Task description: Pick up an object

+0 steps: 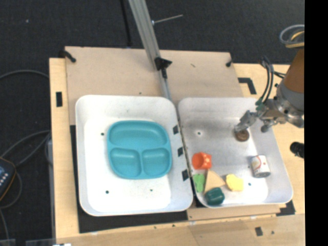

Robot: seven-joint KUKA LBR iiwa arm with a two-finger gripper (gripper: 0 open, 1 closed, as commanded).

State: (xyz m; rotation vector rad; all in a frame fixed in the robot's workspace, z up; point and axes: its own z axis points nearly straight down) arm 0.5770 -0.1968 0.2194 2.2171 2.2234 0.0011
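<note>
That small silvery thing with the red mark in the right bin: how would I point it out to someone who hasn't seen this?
Start at the right bin, the one without the teal tray. Look near its right wall, below the gripper, for a small can lying on its side. It is silver with a red patch and lies apart from the coloured toys, of which the yellow piece is nearest.

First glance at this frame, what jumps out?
The teal divided plate sits alone in the middle of the left bin. In the right bin, small bright items cluster near the front edge: an orange piece, a yellow piece, a dark green piece and a small can. The gripper reaches in from the right over a small brown round object in that bin.
</note>
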